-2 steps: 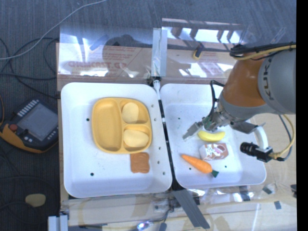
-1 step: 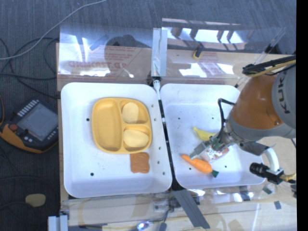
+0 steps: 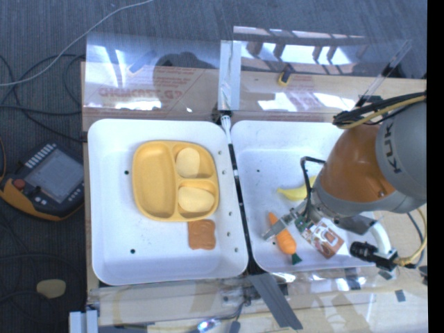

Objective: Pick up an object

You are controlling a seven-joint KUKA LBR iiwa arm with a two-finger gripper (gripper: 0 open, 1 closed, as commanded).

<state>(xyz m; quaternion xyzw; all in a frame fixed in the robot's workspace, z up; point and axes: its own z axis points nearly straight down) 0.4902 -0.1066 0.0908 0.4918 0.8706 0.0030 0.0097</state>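
I have the claw (image 3: 295,222) low over the small orange toy carrot (image 3: 285,242), nothing lifted yet; its grip I cannot tell.

Wooden bench (image 3: 409,89) under two shallow white bins, side by side and touching: left bin (image 3: 111,241), right bin (image 3: 260,151). Clear plastic sheets (image 3: 159,75) along the bench's far edge behind both bins.

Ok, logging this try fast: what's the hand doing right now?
Hand: low in the right bin, just above the toy carrot; open or closed cannot be told.
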